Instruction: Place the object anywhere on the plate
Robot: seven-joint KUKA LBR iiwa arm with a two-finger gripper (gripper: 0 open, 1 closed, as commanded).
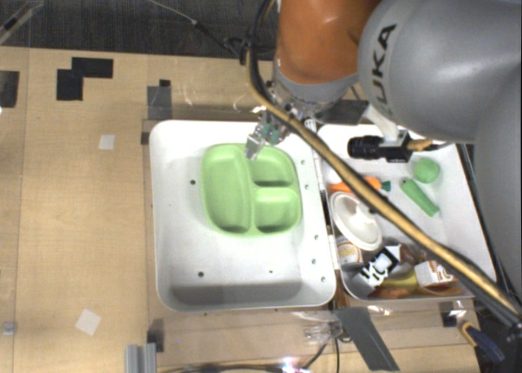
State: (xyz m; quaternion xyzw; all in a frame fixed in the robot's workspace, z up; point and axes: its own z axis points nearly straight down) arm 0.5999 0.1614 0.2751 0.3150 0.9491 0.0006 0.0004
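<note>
Pale green plate (three compartments) in white bin; orange-banded grey arm.

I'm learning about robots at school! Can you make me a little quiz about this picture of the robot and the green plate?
1. True or false: the green plate lies in the left bin.
2. How many sections does the green plate have? A two, B three, C five.
3. Fill in: the gripper is above the plate's ____ edge.

Key: 1 true. 2 B. 3 top (far).
</note>
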